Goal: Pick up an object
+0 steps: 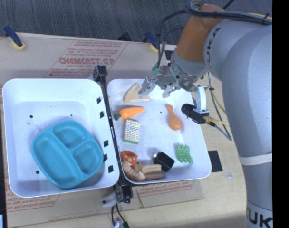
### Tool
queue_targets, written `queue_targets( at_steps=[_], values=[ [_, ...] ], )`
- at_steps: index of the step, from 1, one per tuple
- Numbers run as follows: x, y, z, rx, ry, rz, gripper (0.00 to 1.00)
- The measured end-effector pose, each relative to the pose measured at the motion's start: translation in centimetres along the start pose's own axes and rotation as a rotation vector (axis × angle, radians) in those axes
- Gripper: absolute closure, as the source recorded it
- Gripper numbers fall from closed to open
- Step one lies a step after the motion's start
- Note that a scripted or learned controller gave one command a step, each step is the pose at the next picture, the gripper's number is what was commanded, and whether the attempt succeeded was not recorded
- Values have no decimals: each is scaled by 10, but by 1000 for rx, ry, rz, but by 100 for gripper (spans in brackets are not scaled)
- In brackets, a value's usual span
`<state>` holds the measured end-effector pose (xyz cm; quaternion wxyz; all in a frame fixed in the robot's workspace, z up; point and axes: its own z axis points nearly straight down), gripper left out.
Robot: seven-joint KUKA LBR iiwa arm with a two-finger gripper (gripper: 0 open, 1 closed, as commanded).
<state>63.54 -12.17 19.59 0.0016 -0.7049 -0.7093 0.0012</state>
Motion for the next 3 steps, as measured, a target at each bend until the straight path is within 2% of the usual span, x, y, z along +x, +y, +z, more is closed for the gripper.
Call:
queue_targets(
  at_steps=[1, 2, 3],
  values=[
    [25, -10, 90, -5, -3, -394, 0],
    [25, -10, 81, -1, -2, -397, 100],
    [86, 5, 4, -4, -3, -686, 100]
  ],
)
